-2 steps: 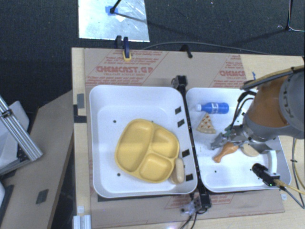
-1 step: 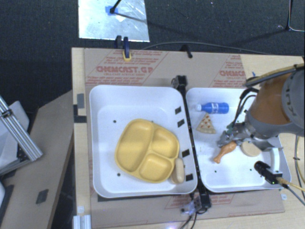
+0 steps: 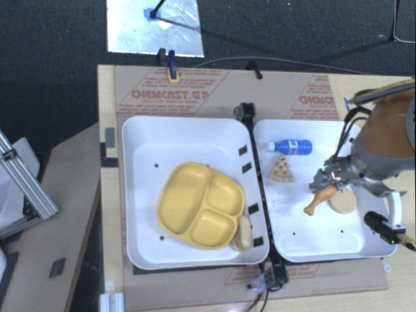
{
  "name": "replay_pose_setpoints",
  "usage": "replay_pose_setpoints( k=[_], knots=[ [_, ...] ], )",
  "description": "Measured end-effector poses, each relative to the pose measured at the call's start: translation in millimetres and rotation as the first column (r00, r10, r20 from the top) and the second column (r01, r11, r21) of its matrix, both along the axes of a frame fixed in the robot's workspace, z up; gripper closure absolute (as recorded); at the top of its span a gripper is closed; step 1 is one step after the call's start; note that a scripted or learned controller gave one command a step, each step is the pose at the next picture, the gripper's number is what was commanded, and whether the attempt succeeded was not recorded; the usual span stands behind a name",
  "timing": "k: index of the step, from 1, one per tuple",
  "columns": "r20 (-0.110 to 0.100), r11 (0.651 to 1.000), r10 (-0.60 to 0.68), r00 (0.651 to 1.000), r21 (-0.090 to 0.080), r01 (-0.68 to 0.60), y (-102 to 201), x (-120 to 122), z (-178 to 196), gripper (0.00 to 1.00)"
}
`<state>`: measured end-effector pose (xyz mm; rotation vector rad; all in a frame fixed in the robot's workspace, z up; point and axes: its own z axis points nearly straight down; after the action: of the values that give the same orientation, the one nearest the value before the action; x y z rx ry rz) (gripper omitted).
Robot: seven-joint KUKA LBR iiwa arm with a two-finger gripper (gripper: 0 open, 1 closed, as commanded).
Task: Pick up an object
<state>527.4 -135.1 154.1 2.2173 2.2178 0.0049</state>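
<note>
Orange-brown drumstick (image 3: 320, 200) | tapered, glossy | gripper (image 3: 329, 177) above | jaw state unclear

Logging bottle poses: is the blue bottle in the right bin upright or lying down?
Lying down: the blue bottle shows its full side, white cap pointing left.

The bench (image 3: 195, 86) is topped with a brown board printed in red lettering, and two shallow white bins sit on it side by side, their inner walls touching along a dark seam at the middle. The left bin (image 3: 140, 174) takes up the centre of the board; the right bin (image 3: 305, 242) lies just beside it toward the arm's side. A small blue and yellow clamp (image 3: 171, 64) grips the board's far edge.
</note>
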Motion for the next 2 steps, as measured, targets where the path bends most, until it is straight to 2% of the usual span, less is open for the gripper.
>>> replay_pose_setpoints(
  k=[1, 2],
  knots=[
    [0.001, 1.0, 0.004, 1.0, 0.0, -0.004, -2.8, 7.5, 45.5, 1.0],
    [0.003, 1.0, 0.004, 1.0, -0.001, -0.004, -4.1, 7.5, 110.1, 1.0]
  ],
)
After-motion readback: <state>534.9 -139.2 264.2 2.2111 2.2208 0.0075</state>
